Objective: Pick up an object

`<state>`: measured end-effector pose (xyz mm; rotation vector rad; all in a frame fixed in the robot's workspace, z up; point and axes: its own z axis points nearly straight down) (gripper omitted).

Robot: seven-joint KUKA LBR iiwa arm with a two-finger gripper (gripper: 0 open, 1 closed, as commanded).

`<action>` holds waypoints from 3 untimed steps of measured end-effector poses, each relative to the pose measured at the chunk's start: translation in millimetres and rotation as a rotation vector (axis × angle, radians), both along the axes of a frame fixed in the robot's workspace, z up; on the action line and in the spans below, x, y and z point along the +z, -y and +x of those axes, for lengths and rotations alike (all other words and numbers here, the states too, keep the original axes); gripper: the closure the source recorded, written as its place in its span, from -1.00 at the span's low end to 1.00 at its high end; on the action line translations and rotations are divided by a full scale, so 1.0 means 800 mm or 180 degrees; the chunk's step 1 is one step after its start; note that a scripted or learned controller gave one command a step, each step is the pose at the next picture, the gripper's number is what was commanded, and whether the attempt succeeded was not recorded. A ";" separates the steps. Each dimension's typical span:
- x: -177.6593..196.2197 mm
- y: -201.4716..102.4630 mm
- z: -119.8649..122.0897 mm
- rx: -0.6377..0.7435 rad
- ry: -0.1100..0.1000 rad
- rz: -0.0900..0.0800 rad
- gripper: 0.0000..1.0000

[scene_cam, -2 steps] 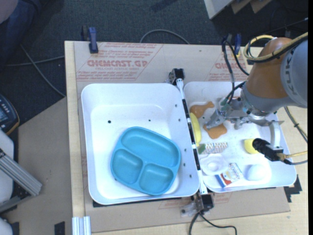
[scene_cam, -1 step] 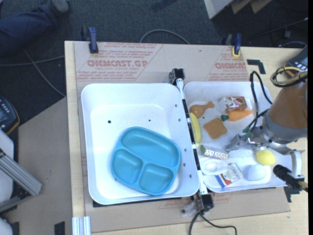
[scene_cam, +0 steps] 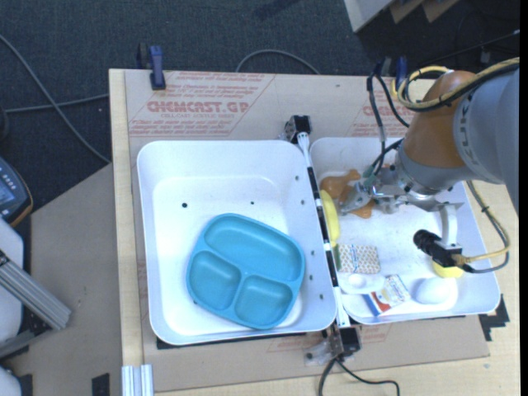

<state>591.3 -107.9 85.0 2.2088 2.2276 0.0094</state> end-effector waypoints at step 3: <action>-0.001 -0.010 0.052 -0.0030 -0.0039 -0.0001 -1.00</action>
